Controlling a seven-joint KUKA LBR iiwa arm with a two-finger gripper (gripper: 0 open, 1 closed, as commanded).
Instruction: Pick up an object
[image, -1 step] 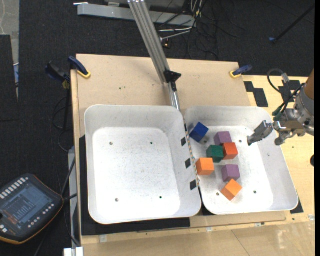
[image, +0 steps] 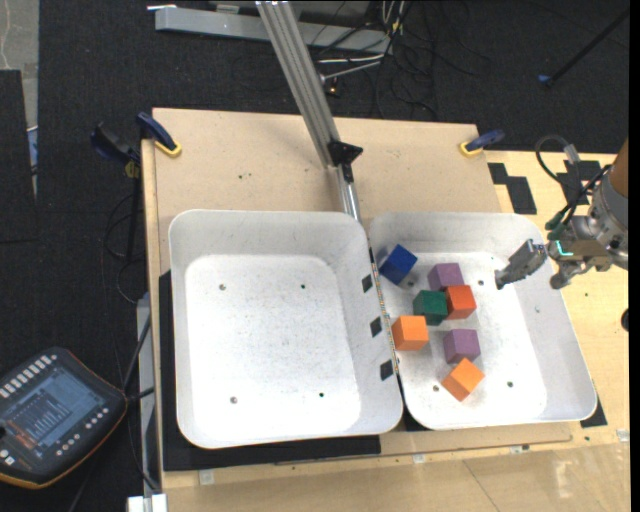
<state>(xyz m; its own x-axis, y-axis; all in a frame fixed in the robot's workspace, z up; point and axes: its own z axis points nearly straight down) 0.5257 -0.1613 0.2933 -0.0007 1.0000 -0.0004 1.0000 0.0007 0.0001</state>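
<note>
Nearest the lens, at lower left: a teach pendant (image: 50, 415), orange-rimmed, screen lit, its rows of text too small to read.

Beyond it, a tan bench board (image: 260, 165) bearing two shallow white bins side by side. Left bin (image: 182, 300) on the pendant's side, right bin (image: 572, 372) on the arm's side, rims touching along the middle, with small black tabs (image: 378, 326) along that seam.

Reaching in from the right at mid-height: the arm (image: 612, 205), grey, wrist hung with cables. Gripper (image: 518, 268) tilted down and to the left, poised over the upper right corner of the right bin. Nothing visibly gripped; whether spread or closed, impossible to tell at this size. Well apart from the nearest block.

In the right bin, a loose cluster toward its left half: blue cube (image: 398, 264) at the top, purple cube (image: 445, 276) just beside it, green cube (image: 432, 306) touching a red-orange cube (image: 461, 300), orange cube (image: 410, 331) near the seam, a second purple cube (image: 461, 345) below, and an orange block (image: 464, 379) lowest, turned corner-on.

Slanting across the top: an aluminium bar (image: 300, 80), ending between the bins. Blue-and-yellow clamps (image: 160, 136) at the board's far corners. No legible brand or label anywhere.
</note>
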